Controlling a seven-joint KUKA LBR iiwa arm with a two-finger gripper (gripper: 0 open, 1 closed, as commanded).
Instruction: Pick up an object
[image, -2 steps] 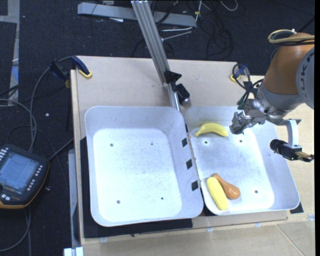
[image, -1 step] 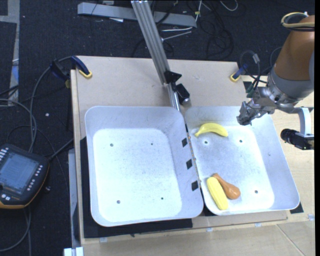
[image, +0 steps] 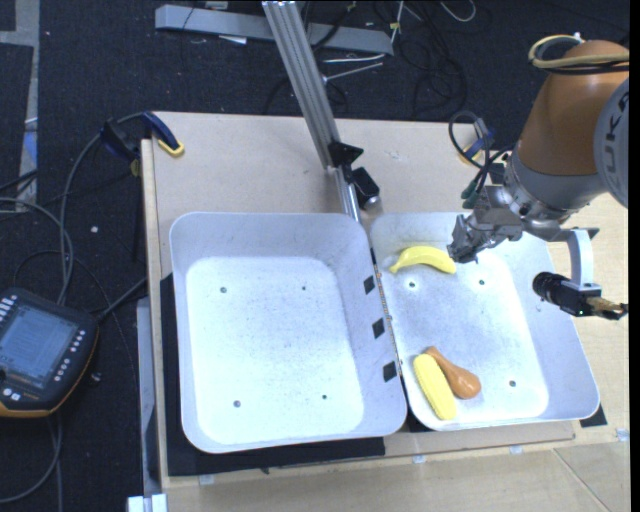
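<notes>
A yellow banana (image: 421, 260) lies at the back of the right bin (image: 520, 330), curved side up. My gripper (image: 463, 246) hangs over that bin's back part, just right of the banana's right tip. Nothing shows between its dark fingertips, and how they stand is too small to tell. Near the front of the same bin a yellow block (image: 434, 387) lies next to an orange-brown pear-shaped piece (image: 455, 375), the two touching.
The left bin (image: 270, 330) sits beside the right one, with black clips along the shared rim. A slanted metal post (image: 318, 110) rises behind the bins. A black-and-white fitting (image: 566, 290) juts out at the right bin's right edge. A handheld pendant (image: 35, 350) lies off the bench at left.
</notes>
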